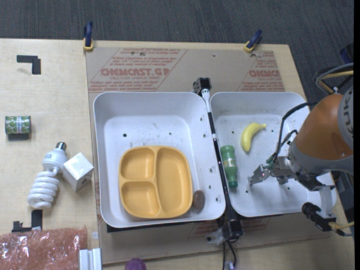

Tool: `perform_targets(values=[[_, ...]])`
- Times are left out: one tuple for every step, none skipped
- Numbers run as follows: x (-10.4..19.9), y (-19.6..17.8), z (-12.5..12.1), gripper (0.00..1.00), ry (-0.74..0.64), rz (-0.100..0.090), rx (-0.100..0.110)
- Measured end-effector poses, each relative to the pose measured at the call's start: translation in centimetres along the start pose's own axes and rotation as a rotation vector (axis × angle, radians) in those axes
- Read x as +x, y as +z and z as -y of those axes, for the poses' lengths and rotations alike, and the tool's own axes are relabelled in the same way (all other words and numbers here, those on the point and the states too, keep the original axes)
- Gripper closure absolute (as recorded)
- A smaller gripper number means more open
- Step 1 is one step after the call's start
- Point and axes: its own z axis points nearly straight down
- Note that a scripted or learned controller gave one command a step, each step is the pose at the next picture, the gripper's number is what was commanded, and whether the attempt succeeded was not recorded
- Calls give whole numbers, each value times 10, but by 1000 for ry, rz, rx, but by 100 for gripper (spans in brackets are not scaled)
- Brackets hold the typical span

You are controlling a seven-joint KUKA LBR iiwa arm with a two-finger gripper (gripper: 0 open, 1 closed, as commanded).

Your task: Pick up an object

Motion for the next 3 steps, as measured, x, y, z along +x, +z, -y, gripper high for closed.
perform_targets(values=[[29,-1,-88,0,-1,3,-3],[29,-10,-88,100,-3,3,-2],[-66,-23,-40,100,-2,1,-1]])
